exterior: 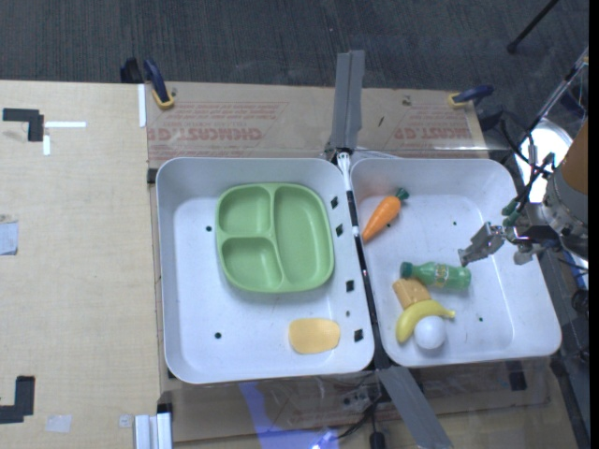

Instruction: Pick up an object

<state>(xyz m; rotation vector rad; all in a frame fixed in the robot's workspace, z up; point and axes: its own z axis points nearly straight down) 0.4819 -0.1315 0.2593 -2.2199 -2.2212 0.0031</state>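
Hand (479,247) above right white bin (524,335)

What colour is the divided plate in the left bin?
Light green; the divided plate shows plainly in the camera view.

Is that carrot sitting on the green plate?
No, the carrot lies on the floor of the right bin, near its top left corner, while the green plate sits in the left bin.
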